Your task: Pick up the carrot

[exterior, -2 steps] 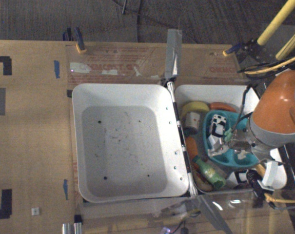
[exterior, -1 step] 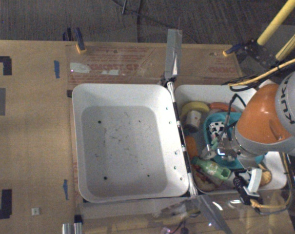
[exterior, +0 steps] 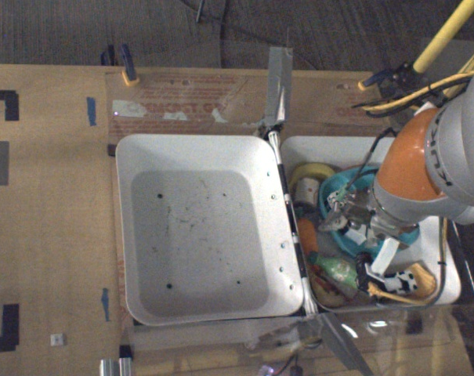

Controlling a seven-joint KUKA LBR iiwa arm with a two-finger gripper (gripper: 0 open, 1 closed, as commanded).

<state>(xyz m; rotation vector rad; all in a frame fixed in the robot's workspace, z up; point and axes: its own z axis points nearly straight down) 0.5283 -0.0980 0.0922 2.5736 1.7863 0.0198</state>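
Looking down on the bench [exterior: 56,210], we note the tool [exterior: 348,219] sits low in the right bin [exterior: 450,276], among the clutter. We cannot tell its state. The carrot [exterior: 306,237] lies just to the camera-left of the tool, against the wall shared with the left bin [exterior: 197,225]. Its long axis runs along that wall, far to near; which end is the tip we cannot tell. A teal bowl [exterior: 338,188] sits under and beyond the tool.

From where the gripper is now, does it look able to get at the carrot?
Probably yes. The carrot lies against the right bin's left wall, its top uncovered, just left of the gripper; the wall may crowd the grasp.
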